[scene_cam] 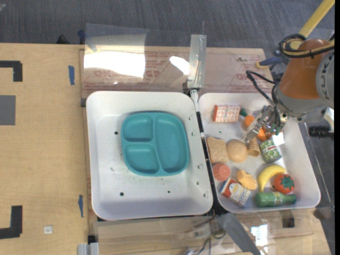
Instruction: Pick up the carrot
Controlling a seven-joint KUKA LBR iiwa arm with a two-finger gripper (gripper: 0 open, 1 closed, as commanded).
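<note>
The carrot (248, 122) is a small orange piece with a green top, lying in the upper middle of the right bin (311, 163). My gripper (263, 126) hangs just right of it, low over the bin, on the grey arm with the orange band (300, 81). Another bit of orange (261, 135) shows right under the gripper; I cannot tell whether it belongs to the carrot. The gripper body hides how the carrot and gripper meet.
Crowding the right bin are a pink box (227, 113), bread slice (217, 149), bun (237, 151), green carton (271, 151), banana (270, 173), tomato (283, 183), cucumber (274, 198) and small carton (236, 191). The left bin (101, 158) holds a teal divided plate (155, 142).
</note>
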